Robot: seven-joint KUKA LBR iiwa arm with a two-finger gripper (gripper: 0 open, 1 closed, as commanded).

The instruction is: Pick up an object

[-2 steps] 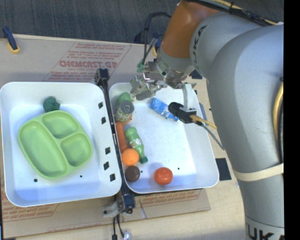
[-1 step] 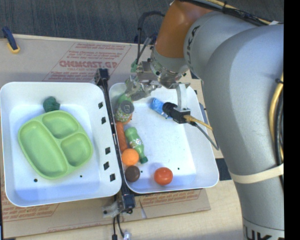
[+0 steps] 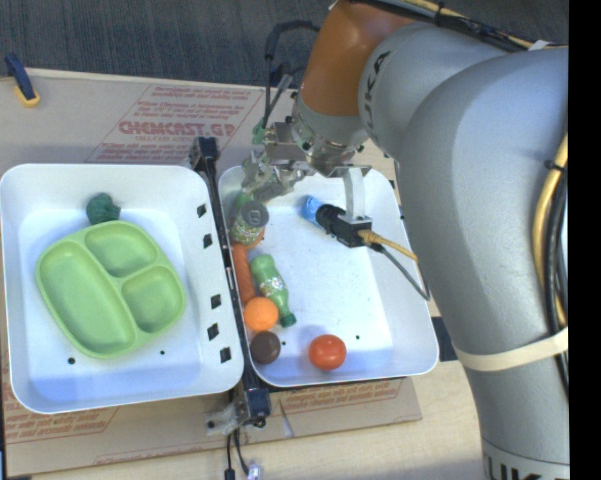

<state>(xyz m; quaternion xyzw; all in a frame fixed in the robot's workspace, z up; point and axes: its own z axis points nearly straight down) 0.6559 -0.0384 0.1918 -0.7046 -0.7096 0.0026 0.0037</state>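
The gripper (image 3: 268,168) hangs over the far left corner of the right bin (image 3: 380,298); whether it is open or closed cannot be told, and nothing is seen gripped. Directly beneath it lies a spice jar (image 3: 248,220). Along that bin's left wall, from far to near: a carrot (image 3: 242,264), a green bottle (image 3: 270,283), an orange ball (image 3: 261,315), a brown ball (image 3: 266,347). A red-orange ball (image 3: 327,352) lies near the front. The left bin (image 3: 40,183) holds a green divided plate (image 3: 110,286) and a dark green piece (image 3: 103,207).
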